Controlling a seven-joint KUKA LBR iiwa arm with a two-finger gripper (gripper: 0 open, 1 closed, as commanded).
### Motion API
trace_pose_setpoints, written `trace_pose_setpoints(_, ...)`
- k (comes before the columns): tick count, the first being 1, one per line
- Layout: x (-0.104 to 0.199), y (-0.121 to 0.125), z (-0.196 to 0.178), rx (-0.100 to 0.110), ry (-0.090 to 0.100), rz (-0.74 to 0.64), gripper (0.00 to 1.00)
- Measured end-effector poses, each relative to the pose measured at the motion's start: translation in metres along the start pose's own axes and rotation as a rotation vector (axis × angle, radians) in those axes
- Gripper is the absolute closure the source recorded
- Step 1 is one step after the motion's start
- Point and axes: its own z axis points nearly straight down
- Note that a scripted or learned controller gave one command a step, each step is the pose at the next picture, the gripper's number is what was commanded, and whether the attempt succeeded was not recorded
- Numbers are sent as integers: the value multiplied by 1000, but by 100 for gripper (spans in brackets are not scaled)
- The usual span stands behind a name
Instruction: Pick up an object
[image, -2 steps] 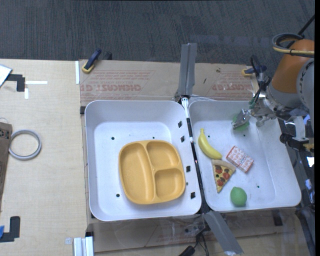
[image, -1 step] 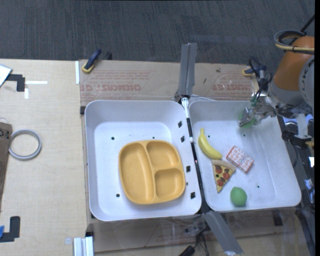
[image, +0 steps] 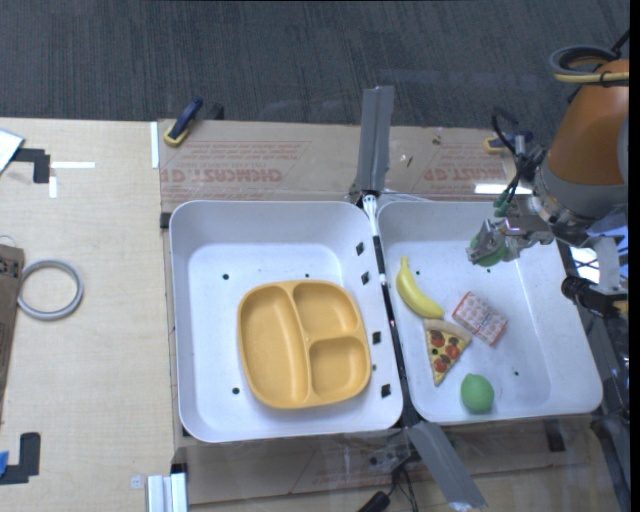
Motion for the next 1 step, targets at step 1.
trace_pose_setpoints(1, -28, -26, 12, 2, 1, 119, 100)
